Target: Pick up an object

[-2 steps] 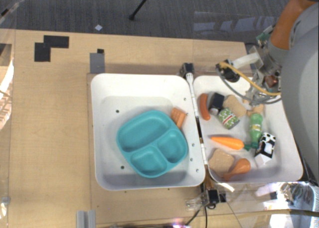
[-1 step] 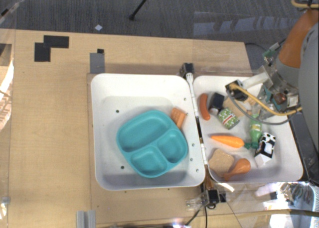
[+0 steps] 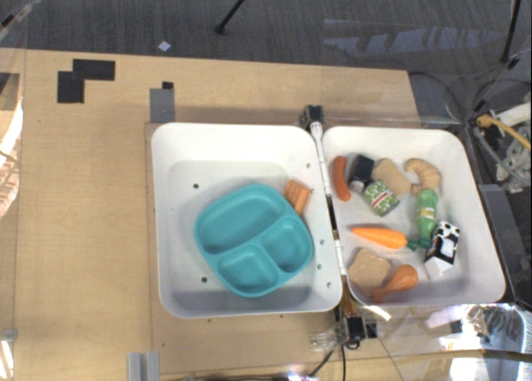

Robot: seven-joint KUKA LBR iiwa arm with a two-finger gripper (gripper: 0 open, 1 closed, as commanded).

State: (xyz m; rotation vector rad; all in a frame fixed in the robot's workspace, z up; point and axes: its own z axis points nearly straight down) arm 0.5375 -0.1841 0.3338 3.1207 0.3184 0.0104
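Observation:
The right bin (image 3: 475,205) holds several toy foods. A red sausage (image 3: 341,178) lies by its left wall, beside a black and white piece (image 3: 360,170) and a tan roll (image 3: 391,175). A green can (image 3: 381,198) sits below them, with a croissant (image 3: 425,173) and a green bottle (image 3: 426,209) further right. An orange carrot (image 3: 378,237) lies across the middle. A cow-patterned carton (image 3: 443,244), a bread slice (image 3: 368,269) and an orange-brown piece (image 3: 401,279) sit near the front. In the left bin (image 3: 164,230) are a teal divided plate (image 3: 249,238) and a small orange piece (image 3: 297,195).
The two bins meet at a hinge-like strip (image 3: 326,196) with a black clamp (image 3: 312,114) at its far end. Black tape marks (image 3: 83,77) lie on the wooden bench at the back left. Cables and hardware (image 3: 503,134) crowd the right side.

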